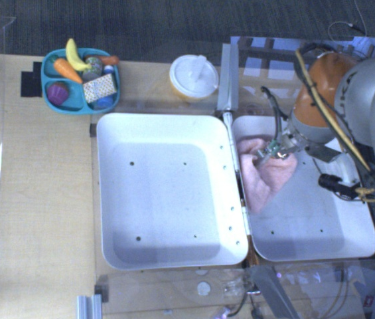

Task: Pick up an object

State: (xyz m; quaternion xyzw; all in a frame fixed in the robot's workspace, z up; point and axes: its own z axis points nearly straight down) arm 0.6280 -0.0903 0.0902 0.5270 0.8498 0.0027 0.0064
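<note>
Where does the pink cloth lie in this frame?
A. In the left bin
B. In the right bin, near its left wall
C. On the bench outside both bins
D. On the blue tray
B: the cloth lies in the right bin, against its left wall, with the claw on it.

Dark carpet (141, 12), pale wood bench (34, 211)

Slanted overhead view of both bins (162, 126)
</note>
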